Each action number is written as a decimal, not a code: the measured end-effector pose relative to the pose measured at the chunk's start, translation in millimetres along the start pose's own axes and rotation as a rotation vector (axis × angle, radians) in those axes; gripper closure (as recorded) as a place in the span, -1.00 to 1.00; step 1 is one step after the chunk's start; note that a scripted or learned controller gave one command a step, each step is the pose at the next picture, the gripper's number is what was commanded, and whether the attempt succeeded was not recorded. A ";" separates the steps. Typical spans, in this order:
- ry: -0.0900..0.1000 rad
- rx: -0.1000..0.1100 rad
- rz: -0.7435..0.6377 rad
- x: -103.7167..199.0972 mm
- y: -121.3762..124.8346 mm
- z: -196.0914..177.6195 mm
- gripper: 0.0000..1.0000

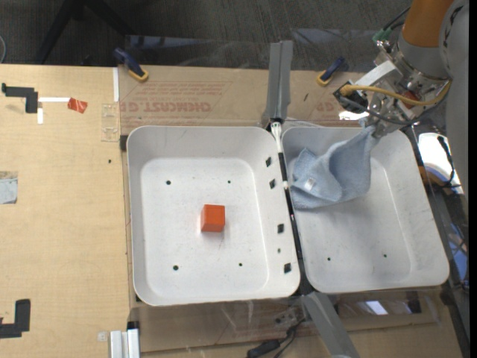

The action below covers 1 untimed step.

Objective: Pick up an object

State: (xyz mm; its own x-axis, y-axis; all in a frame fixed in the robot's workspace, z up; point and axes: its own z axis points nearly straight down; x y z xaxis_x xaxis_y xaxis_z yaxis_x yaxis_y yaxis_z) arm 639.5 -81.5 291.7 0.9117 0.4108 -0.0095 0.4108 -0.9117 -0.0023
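1. Gripper (378, 122) sits over the far-right corner of the right bin (417, 274), w/ the orange-banded wrist rising toward the frame's upper right.
2. Grey-blue cloth (332, 174) hangs from it: the top corner is drawn up to a narrow peak right at the fingertips, so I read the fingers as closed down on that corner, pinching fabric. The fingers themselves are small and cluttered by cables, so the exact gap can't be judged.
3. Key relation: the cloth trails from the gripper down and to the left, along a diagonal long axis. The pinched end is up by the bin's far wall; the loose, bunched end lies on the bin floor near the divider between the two bins.
4. So the cloth is only partly raised. The upper part is stretched taut and off the floor; the lower folds look to be resting on the bin, touching or just beside its left wall.
5. Judgement: the coming move needs more lift straight up from the pinched corner, to clear the trailing end. A corner pinch on limp fabric may slip.
6. Other candidate: the red block (213, 218), on the floor of the left bin (149, 162), well apart from the gripper, across the divider.
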 end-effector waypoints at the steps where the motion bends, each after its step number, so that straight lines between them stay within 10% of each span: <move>1: -0.002 0.002 0.041 -13.4 26.5 34.6 1.00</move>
State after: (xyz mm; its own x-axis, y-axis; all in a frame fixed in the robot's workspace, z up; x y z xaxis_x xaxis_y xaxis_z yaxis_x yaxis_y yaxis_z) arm 637.8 -111.3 257.2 0.9277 0.3732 -0.0115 0.3732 -0.9277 -0.0039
